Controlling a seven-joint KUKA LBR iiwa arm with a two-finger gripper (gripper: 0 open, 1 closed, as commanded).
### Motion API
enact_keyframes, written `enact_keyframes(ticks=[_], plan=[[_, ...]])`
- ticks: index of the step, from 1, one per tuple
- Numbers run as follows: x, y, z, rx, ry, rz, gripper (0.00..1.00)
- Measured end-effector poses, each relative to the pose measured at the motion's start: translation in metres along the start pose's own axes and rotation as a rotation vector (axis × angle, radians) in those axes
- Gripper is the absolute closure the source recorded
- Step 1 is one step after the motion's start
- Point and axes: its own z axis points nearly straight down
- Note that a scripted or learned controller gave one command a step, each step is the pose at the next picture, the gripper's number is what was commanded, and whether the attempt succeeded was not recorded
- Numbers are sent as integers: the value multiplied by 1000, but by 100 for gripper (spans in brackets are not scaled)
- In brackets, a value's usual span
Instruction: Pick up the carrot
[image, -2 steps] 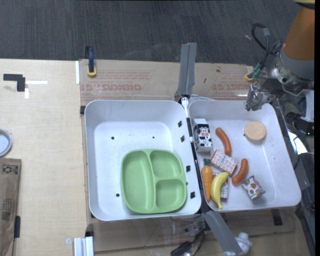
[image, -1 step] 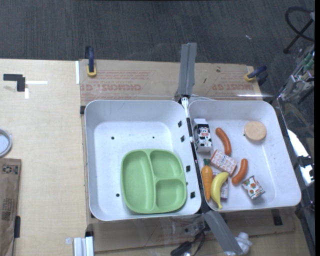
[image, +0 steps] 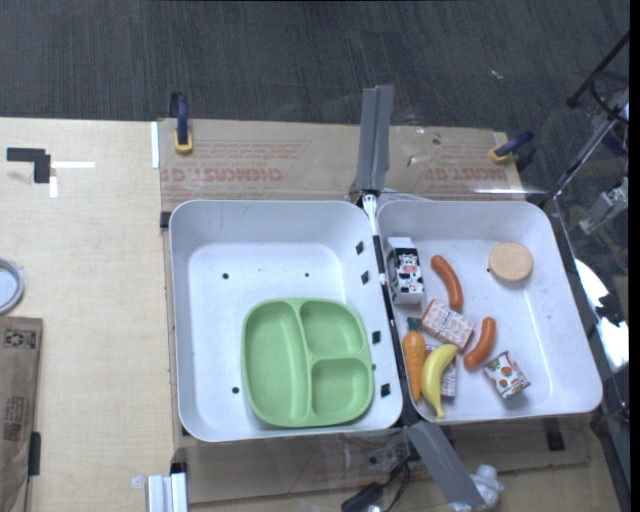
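The banana (image: 436, 376) touches the carrot (image: 413, 362) in the right bin (image: 560, 300).

On my side, at the right edge, I make out thin dark cables (image: 592, 148) and a pale grey metal bracket (image: 608, 202). Both are too blurred and cropped to call mine.

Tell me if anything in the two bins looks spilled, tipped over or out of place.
Nothing looks spilled or damaged. The green plate lies flat in the left bin. In the right bin the toy food is loosely scattered; the carrot lies against the bin's left wall with the banana tight beside it, which crowds it a little.
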Motion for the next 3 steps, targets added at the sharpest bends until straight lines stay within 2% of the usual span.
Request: enact_keyframes(ticks=[1,2,3], plan=[[-1,1,-9,-1,-2,-1,100],[-17,55,61,-1,0,-6,100],[-12,89,29,-4,-2,80,100]])
